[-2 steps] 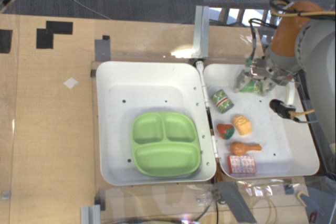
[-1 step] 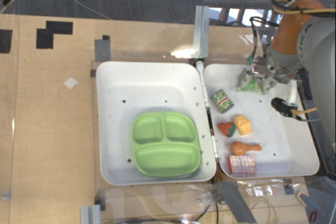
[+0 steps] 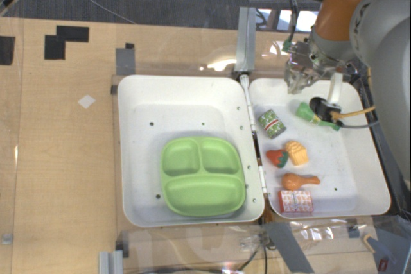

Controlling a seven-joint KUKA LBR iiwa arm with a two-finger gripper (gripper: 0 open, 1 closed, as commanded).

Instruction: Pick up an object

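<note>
Nearest me in the right bin (image 3: 379, 196) lie a red-and-white packet (image 3: 296, 201), a drumstick (image 3: 298, 181), a strawberry (image 3: 277, 158) beside corn (image 3: 296, 152), then a green can (image 3: 271, 123), loosely scattered so each can be picked singly. At the far edge my claw (image 3: 299, 82) hovers, holding nothing; its opening I cannot tell.

Glossy green plastic plate (image 3: 202, 176), smooth white plastic bins (image 3: 141, 112), matt wooden bench (image 3: 58, 157).
</note>
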